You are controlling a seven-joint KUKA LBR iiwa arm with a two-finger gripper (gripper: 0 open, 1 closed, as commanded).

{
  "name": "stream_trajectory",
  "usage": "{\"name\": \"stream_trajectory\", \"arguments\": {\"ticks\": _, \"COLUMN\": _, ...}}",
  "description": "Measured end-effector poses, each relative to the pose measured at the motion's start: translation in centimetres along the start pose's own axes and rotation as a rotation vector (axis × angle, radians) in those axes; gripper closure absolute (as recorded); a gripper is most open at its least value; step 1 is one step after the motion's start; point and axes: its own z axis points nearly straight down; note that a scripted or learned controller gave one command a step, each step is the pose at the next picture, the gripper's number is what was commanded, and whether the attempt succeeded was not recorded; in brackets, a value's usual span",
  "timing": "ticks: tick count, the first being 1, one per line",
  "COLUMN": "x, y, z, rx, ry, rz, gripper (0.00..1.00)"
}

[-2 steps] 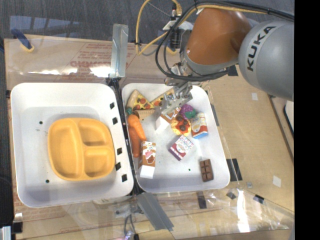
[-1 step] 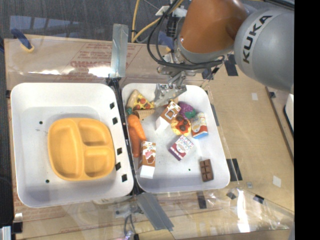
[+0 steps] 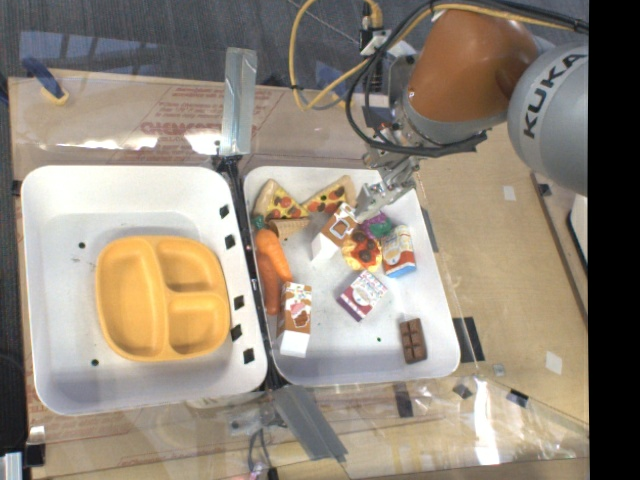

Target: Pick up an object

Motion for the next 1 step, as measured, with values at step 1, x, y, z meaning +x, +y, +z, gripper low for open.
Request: {"name": "stream_trajectory", "arguments": {"ticks": 1, "x": -0.08, "y": -0.04, "z": -0.02, "rx": 0.0, "ry": 0.0, "rz": -0.001, "gripper": 0.0}}
